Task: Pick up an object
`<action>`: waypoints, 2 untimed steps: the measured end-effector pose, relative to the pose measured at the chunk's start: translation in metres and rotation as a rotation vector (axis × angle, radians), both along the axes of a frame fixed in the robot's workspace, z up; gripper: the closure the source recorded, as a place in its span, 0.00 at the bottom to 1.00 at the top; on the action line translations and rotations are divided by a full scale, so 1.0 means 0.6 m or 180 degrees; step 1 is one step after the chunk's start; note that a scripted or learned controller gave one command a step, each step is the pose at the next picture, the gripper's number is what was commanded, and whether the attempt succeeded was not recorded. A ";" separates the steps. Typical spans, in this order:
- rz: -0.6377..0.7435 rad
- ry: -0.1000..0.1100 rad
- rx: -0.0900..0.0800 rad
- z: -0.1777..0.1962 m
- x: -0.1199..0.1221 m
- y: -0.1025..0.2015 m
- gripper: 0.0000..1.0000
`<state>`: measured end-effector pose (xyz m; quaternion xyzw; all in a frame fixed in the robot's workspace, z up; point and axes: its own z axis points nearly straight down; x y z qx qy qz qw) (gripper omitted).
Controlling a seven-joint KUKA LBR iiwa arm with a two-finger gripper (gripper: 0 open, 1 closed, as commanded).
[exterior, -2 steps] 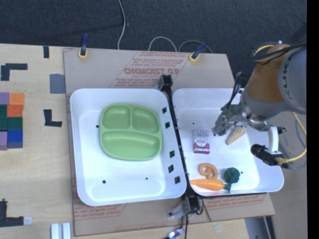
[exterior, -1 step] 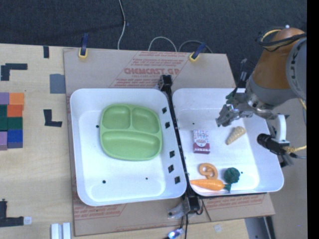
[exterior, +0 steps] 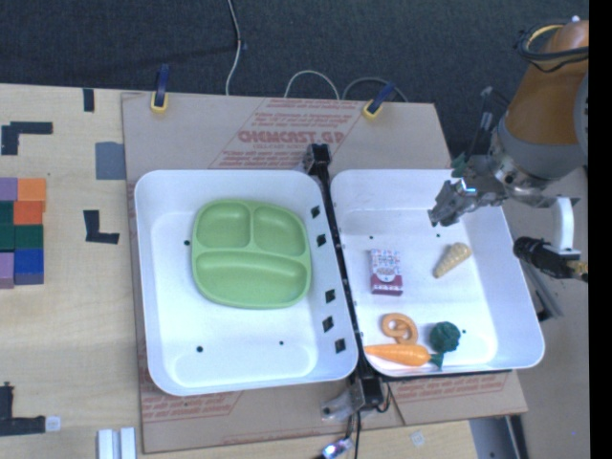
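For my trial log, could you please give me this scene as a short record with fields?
left bin: green divided plate
right bin: red-and-white packet, ice cream cone, pretzel, carrot, broccoli
end effector: over the right bin's upper right, holding nothing visible
nearest item to end effector: ice cream cone

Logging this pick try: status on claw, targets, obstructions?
Claw over right bin, upper area, holding nothing. Nearest: cone, packet; pretzel, carrot, broccoli nearer the front. Green plate in left bin. Nothing blocking.
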<state>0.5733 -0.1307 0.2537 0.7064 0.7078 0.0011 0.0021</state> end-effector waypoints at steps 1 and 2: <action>0.0014 0.0016 0.0009 0.002 -0.006 0.086 1.00; 0.0014 0.0024 0.0008 -0.029 -0.023 0.172 1.00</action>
